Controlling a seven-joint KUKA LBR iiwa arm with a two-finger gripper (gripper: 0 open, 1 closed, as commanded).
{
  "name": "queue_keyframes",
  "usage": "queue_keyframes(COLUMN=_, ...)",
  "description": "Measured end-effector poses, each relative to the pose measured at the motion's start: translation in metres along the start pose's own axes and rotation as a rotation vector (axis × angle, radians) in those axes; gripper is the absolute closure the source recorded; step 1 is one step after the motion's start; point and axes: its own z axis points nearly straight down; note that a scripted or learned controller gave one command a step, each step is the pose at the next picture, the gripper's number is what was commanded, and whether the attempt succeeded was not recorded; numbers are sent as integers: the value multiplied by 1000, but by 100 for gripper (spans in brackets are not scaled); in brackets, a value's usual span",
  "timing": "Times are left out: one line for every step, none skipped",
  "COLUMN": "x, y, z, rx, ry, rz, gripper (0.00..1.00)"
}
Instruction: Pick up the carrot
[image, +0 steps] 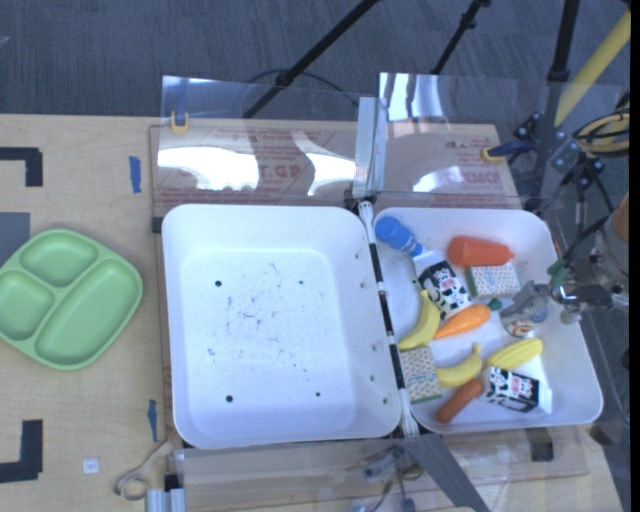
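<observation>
Two shallow white plastic bins (265, 225) sit side by side on a wooden table (80, 180), with one green three-compartment plate (65, 297) to the left. The single carrot (462, 321), smooth, orange and tapered, lies near the middle of the right bin, between a banana (424, 327) and a small cow-patterned carton (447, 287). The hand (545, 296) hovers just right of the carrot; whether it is open or closed cannot be told.

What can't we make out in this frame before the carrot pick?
- Gripper, camera view: blurred against the clutter; open or shut unreadable.
- Arm: cut off by the right edge.
- Carrot: left tip meets the banana; touching or overlapping unclear.
- Milk carton: print too small to read.
</observation>
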Motion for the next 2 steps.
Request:
queue_keyframes(x=25, y=21, z=103, rx=-1, ry=0, rz=-189, gripper=0)
queue_keyframes(x=31, y=71, z=161, rx=-8, ry=-2, rz=217, gripper=0)
